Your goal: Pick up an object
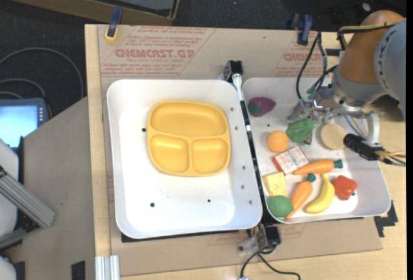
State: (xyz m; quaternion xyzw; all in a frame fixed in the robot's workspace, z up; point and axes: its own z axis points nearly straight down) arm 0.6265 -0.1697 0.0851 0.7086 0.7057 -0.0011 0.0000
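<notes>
Gripper (308, 116) low in right bin (374, 204), directly above green leafy toy (301, 130); whether touching, unclear. Finger state: cannot tell. Orange ball (278, 141) just left of green toy. Red lettering on bench board (161, 50), partly readable: "CHEMCAST GP".

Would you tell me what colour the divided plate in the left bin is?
The divided plate is yellow, plain with no pattern, as the camera view shows.

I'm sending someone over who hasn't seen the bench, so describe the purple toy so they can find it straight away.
Look in the right-hand white bin, the one crowded with toy food. The purple toy lies alone in its top left corner, beside the divider between the bins. It is the only purple piece; the others are orange, green, yellow or red.
</notes>
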